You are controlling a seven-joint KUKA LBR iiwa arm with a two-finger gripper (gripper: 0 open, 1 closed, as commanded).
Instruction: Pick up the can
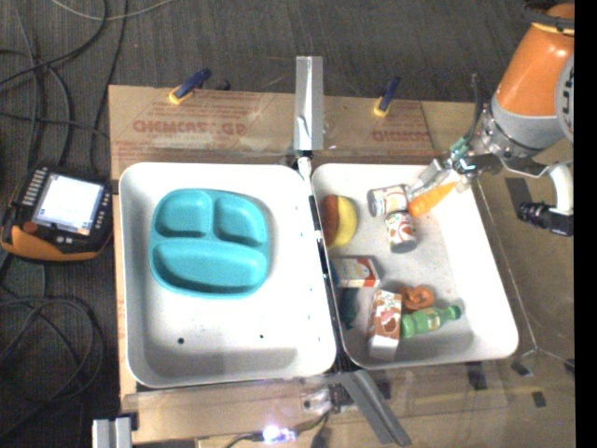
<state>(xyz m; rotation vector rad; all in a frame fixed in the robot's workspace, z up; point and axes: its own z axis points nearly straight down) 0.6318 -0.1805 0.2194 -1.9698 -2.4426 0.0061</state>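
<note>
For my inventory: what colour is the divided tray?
Turquoise blue tray, seen in the camera view.

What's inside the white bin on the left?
Inside the left bin lies one thing: a blue divided tray, flat, with three hollows. Whatever might sit beneath that tray is covered, so I cannot tell. The can lies in the other bin.

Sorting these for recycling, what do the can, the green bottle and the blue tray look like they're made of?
The can: probably metal under a printed paper or film label, though it could be a plastic toy. The green bottle: glossy plastic, judging by its highlights. The blue tray: smooth molded plastic with a matte, even color and rounded compartments.
</note>
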